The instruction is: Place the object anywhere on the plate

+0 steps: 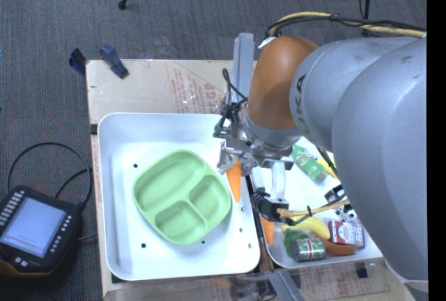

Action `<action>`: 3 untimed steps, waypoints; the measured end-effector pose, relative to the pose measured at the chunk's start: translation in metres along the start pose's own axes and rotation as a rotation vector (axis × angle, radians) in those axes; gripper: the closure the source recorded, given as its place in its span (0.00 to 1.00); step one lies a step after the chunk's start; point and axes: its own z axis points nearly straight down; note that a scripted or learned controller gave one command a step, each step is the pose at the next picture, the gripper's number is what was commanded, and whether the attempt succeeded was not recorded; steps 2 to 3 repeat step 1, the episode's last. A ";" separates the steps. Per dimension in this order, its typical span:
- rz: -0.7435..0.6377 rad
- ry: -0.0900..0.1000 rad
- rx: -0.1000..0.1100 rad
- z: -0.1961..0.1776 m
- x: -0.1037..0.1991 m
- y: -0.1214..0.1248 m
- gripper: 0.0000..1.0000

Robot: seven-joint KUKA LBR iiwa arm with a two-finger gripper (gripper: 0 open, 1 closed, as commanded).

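**Carrot in the Fingers, Plate Alongside**

While the grey arm point(362, 118) leans in from the right, its gripper point(235, 171) is clenched on an orange carrot point(235, 183), which hangs at the left bin's point(111, 153) right edge, just beside the green divided plate point(181, 196). Over in the right bin point(369, 247): a green can point(305, 247), a banana point(315, 226), a red packet point(346, 232). Their labels are too small to read.

We see a pale green divided plate point(182, 196) in a white bin point(118, 146), with an orange carrot point(235, 182) beside it. The arm point(348, 118) is grey with an orange band point(275, 80). The neighbouring bin holds a yellow banana point(315, 226), a green can point(306, 248) and a green bottle point(308, 162).
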 end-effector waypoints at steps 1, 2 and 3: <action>0.000 0.000 0.000 0.000 0.000 0.000 0.00; 0.000 0.000 0.000 0.000 0.000 0.000 0.00; 0.000 0.000 0.000 0.000 0.000 0.000 0.00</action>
